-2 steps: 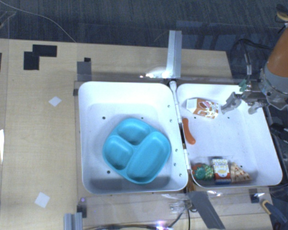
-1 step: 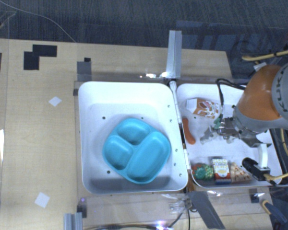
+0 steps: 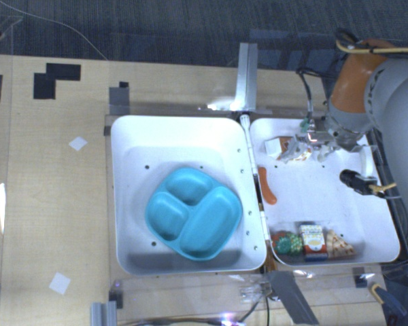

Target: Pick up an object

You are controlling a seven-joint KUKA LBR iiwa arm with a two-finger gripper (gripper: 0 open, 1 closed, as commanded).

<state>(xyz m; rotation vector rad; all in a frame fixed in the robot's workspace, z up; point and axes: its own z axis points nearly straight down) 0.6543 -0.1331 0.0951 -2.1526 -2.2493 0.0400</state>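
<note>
My gripper (image 3: pixel 304 148) hangs low over the far left part of the right bin (image 3: pixel 326 202). Right under it lies a small pale and yellow item (image 3: pixel 296 157), partly hidden by the gripper. Whether that item is held I cannot tell. A small white and brown packet (image 3: pixel 275 145) sits just left of the gripper. An orange sausage-shaped toy (image 3: pixel 267 187) lies along the bin's left wall.
At the right bin's near edge lie a green item (image 3: pixel 285 243), a small red and green carton (image 3: pixel 313 240) and a tan cracker-like pack (image 3: pixel 338 245). The left bin (image 3: pixel 132 148) holds a blue divided plate (image 3: pixel 194 212).
</note>
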